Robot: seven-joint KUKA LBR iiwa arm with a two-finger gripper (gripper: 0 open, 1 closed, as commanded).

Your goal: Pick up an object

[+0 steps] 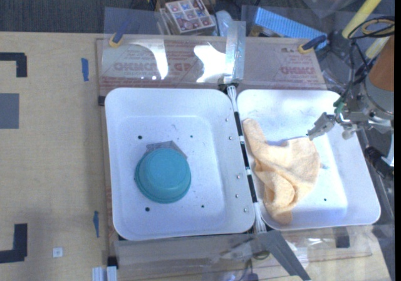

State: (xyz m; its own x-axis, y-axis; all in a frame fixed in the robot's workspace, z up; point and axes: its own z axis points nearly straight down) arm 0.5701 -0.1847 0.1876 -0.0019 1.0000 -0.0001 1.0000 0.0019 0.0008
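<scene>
Nearest the camera: the front rims of two shallow white bins side by side, the left bin point(119, 148) and the right bin point(351, 204), on a pale wooden bench point(50, 148).
Left bin contents: a teal bowl point(163, 175), round and upside down, sitting on a small grey patch near the bin's middle.
Right bin contents: a pale orange cloth point(282, 170), crumpled, lying against the bin's left wall and running toward the front rim.
Gripper: the gripper point(317, 128) reaches in from the right, over the right bin, just beside the cloth's upper right edge.
Jaws: slightly apart, with nothing visibly between them.
Step in hand: judged to be closing in on the cloth for a pick.
Doing it well: come down on a raised fold, not a flat edge, so both fingers catch fabric; pinch deep.
Cloth material: soft, nubbly like towelling; it will sag and drape when lifted.
Bowl material: smooth, hard plastic with a curved wall, likely to slip from a narrow pinch.
Bins: glossy, rounded corners, a few dark specks.
</scene>
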